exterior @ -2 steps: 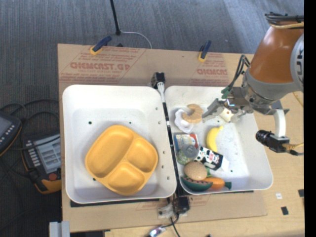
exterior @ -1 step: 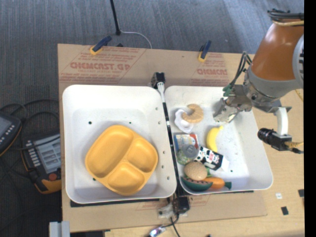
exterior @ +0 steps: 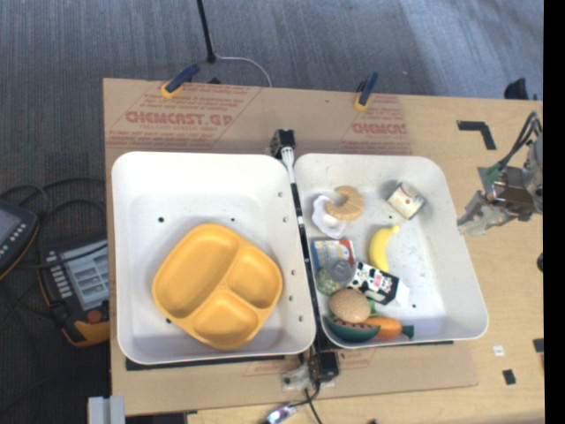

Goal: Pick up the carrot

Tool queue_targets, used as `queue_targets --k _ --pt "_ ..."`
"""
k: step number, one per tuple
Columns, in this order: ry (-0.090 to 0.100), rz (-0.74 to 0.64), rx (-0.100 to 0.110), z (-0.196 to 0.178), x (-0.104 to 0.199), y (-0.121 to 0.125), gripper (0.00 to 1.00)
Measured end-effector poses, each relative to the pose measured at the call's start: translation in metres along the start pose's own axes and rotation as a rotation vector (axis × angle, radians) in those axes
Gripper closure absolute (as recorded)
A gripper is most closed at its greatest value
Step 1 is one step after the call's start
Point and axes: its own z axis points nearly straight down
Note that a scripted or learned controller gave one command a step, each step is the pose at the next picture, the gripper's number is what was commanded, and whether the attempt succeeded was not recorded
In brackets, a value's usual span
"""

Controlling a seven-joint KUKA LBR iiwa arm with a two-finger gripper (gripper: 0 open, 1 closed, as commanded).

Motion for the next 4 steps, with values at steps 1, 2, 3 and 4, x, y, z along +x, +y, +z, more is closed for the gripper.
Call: queue_targets --k 1,2,3,4 --pt "0.000 -0.002 0.000 -0.009 0.001 0.001 1.00" --pt "0.002 0.275 0.001 0.039 0.020 -0.023 1.00" --pt "0.001 0.274 0.002 0.029 0.020 -0.023 1.00" --pt "0.001 0.272 0.003 0.020 0.020 -0.023 1.00"
